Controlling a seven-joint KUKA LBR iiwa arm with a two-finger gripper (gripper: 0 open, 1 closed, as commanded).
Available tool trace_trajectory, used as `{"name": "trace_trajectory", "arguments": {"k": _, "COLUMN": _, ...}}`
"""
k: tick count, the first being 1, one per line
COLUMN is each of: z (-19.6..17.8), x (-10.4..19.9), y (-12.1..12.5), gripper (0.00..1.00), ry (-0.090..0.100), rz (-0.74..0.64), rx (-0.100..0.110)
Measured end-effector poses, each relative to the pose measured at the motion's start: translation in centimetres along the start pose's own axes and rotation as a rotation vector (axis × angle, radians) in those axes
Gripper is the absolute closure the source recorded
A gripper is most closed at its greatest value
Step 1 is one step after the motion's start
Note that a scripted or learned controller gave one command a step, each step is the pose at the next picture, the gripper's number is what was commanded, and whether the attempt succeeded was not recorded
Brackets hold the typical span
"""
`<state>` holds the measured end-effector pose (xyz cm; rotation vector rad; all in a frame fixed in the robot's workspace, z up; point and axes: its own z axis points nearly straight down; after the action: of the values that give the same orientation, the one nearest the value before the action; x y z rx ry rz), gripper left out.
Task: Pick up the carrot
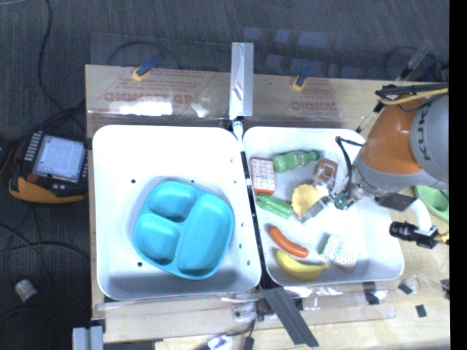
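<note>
Orange carrot with a red tint (287,242) lying slantwise in the right shallow white bin (379,265), near its front, touching the yellow banana (299,268) just below it. Two-finger gripper (321,205) poised lower over the bin's middle, beside a pale yellow lump (305,195); finger state impossible to tell. Blue 3-part plastic plate (184,228) resting in the left white bin (117,152). Green bottle (295,159) near the far wall.

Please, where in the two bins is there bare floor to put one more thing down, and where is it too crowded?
Bare floor: in the left bin, around the blue divided plate, mostly along its far side; in the right bin, the near right corner beyond the speckled packet. Crowded: the right bin's left half, where green bottle, carrot and banana lie near the gripper.
</note>
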<state>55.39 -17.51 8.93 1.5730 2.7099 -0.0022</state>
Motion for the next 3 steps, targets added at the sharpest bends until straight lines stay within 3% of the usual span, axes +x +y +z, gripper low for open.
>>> {"name": "trace_trajectory", "arguments": {"k": 1, "z": -5.9, "x": -1.0, "y": -7.3, "gripper": 0.00, "ry": 0.008, "rz": -0.017, "rx": 0.006}}
{"name": "trace_trajectory", "arguments": {"k": 2, "z": 0.0, "x": 1.9, "y": -0.3, "gripper": 0.00, "ry": 0.001, "rz": -0.433, "rx": 0.000}}
{"name": "trace_trajectory", "arguments": {"k": 3, "z": -5.3, "x": -4.0, "y": 0.8, "gripper": 0.00, "ry": 0.008, "rz": -0.626, "rx": 0.001}}
